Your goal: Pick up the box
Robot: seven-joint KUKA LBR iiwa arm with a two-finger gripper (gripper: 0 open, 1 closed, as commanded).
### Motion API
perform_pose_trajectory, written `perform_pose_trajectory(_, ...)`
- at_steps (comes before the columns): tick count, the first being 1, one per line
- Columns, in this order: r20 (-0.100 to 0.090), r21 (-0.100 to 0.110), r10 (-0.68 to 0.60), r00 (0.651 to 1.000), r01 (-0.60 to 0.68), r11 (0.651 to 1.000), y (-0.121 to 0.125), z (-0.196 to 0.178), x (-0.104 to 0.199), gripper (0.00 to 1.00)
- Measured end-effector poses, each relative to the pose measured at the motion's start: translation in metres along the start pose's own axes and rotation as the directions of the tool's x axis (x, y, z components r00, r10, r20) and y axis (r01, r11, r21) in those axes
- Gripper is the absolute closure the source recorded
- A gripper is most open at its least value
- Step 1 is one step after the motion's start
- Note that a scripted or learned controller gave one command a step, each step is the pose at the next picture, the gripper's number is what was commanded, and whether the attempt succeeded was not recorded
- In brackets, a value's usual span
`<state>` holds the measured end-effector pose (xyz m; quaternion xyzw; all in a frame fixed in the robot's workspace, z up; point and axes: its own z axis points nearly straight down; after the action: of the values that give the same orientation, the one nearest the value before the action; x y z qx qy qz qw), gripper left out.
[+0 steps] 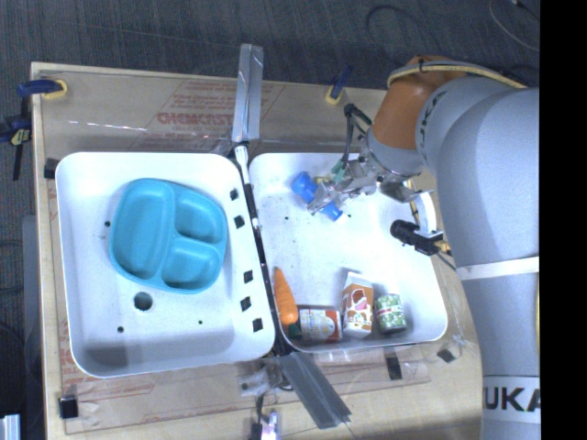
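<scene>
Over the right-hand white bin (431,273), near its far edge, my gripper (335,193) hangs low among small blue and metallic pieces, and I cannot tell from this slanted look down whether it is released, clenched or grasping anything. A small blue object (304,186) lies just beside it on the bin floor, toward the divider. My grey arm with its orange band (396,117) comes in from the right. The small carton box with the red and white printed face (357,308) stands well apart from my gripper, along the near wall of the same bin. A green-labelled can (390,312) stands just beside it on one side, a red-labelled can lying on its side (318,324) on the other, and an orange carrot (285,299) lies along the divider. Across in the left white bin (83,337) rests a light blue compartment plate (170,235)
</scene>
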<state>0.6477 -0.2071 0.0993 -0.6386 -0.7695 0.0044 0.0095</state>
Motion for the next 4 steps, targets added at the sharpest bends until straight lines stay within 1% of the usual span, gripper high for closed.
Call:
perform_pose_trajectory(1,0.008,-0.015,-0.075,0.997,0.075,0.997,-0.007,0.008,0.001,1.0)
perform_pose_trajectory(2,0.011,-0.015,-0.203,0.979,0.203,0.979,-0.087,-0.001,0.044,1.0)
perform_pose_trajectory(3,0.013,-0.013,-0.346,0.938,0.346,0.938,-0.157,-0.006,0.093,1.0)
perform_pose_trajectory(4,0.017,-0.013,-0.451,0.892,0.451,0.892,-0.122,-0.088,0.187,1.0)
